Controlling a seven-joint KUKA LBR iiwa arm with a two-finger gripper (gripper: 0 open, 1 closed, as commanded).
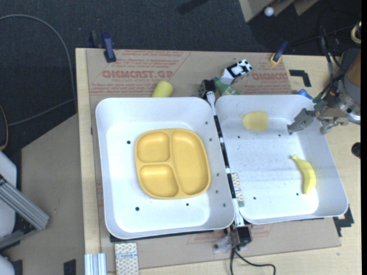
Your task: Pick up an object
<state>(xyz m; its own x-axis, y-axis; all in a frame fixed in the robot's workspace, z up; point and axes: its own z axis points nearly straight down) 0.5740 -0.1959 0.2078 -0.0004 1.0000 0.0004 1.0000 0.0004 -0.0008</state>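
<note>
Yellow divided plate (172,163) lying in left bin (114,211). Banana (305,174) and pale yellow lump (255,121) resting in right bin (275,211), neither lifted. Gripper (312,121) hovering over right bin's far right corner, jaws spread, pinching nothing. Pick not yet begun.

Red print runs across the brown cardboard sheet (183,67) lying on the tabletop behind the two bins — its large letters look like "CHEMCAST GP", with smaller lines above and below too blurred to read — and repeats, partly hidden, at right.
</note>
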